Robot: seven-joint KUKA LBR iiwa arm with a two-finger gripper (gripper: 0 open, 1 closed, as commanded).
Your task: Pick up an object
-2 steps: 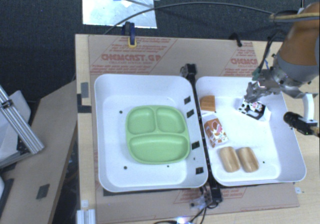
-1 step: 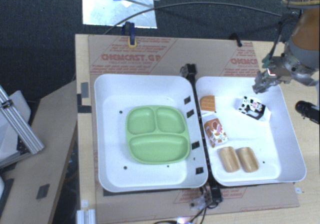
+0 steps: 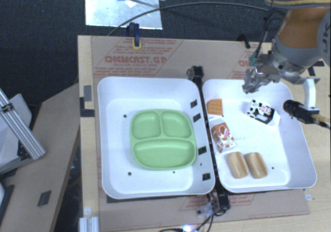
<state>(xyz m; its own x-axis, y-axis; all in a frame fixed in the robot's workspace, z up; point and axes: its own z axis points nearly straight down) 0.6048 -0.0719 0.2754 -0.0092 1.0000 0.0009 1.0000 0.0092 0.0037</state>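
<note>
In the right bin (image 3: 297, 161) lie a small orange piece (image 3: 214, 106), a white packet with red print (image 3: 223, 136), two tan bread-like rolls (image 3: 246, 165) and a black-and-white patterned item (image 3: 261, 111). My gripper (image 3: 252, 86) hangs over the far edge of the right bin, above and just left of the patterned item. Nothing shows between its fingers.
A green divided plate (image 3: 164, 139) lies in the left bin (image 3: 111, 138). A black divider with clips (image 3: 204, 122) runs between the bins. Brown printed cardboard (image 3: 155, 52) lies under both bins, with a blue clamp (image 3: 135, 33) at its far edge.
</note>
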